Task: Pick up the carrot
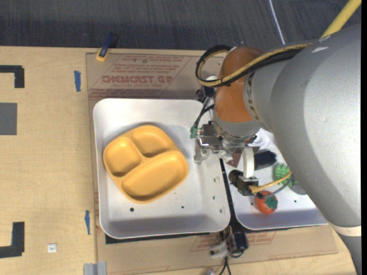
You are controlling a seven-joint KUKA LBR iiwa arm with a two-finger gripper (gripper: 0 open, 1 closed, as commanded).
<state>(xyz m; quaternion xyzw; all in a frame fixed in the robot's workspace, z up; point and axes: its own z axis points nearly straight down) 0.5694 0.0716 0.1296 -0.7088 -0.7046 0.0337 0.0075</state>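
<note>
Orange carrot (265, 203) close beside the pincer (222, 153), nearer the camera.

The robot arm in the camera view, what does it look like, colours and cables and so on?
The arm is bulky, smooth and grey, with an orange band above the wrist. A yellow cable runs along it, and thin black cables loop beside the band. The gripper is small, silvery metal hardware.
</note>
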